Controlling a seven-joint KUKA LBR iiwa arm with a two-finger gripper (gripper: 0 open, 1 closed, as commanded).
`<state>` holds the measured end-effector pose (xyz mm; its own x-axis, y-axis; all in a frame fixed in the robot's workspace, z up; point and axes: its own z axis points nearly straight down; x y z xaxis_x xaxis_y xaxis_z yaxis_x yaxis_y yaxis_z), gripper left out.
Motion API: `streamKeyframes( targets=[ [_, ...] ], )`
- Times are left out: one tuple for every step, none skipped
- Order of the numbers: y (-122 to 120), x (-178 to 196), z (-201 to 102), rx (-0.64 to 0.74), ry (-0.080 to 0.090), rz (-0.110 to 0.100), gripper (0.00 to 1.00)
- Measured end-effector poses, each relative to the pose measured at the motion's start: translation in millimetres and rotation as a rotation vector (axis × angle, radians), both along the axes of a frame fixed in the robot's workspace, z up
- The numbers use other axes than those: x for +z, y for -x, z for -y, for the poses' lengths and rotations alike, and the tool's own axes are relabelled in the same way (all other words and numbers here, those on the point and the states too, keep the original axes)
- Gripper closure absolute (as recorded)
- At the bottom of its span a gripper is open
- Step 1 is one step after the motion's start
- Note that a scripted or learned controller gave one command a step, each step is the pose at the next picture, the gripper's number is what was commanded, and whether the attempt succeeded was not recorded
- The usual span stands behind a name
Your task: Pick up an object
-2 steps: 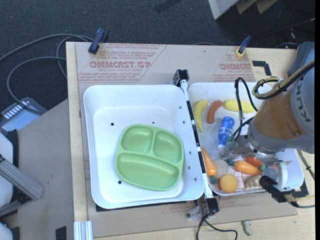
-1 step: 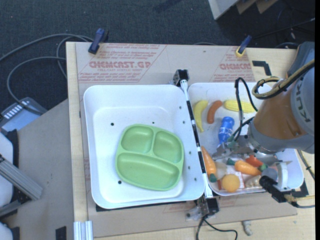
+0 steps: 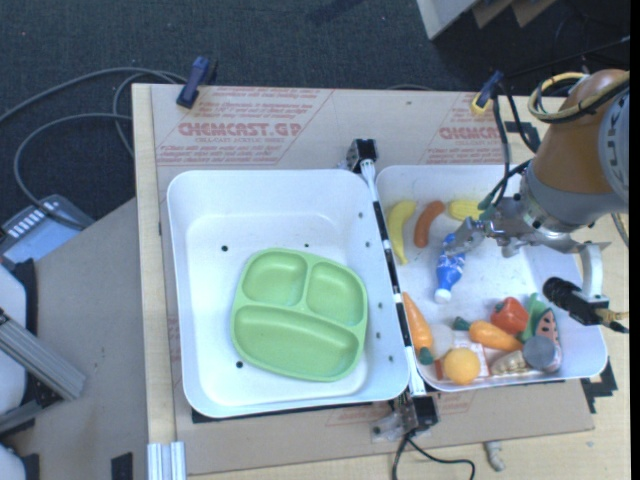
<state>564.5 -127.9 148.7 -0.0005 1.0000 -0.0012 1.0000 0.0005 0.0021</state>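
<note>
Tube [image 3: 449, 270] lies just below the gripper [image 3: 470, 234]; approach phase, apparently. Jaws state: cannot tell. Next: descend, close.

Toys [image 3: 497, 338] crowd the right bin's [image 3: 590, 353] near end; middle open.

Even, fairly bright overhead light falls on the scene, and the two white bins [image 3: 200, 208] come out close to overexposed, their walls nearly without detail. Shadows are soft and short; a faint one lies under the green plate [image 3: 300, 313] on its near side. The dark floor at far left stays dim. The picture is slightly soft and grainy throughout
</note>
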Motion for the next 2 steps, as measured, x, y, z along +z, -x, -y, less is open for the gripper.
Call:
streamKeyframes(
  targets=[
    [22.3, -64.5, -33.2, 0.0, -0.002, -0.003, 0.0],
    [4.4, -64.1, -25.1, 0.0, 0.0, 0.0, 0.0]
  ],
)
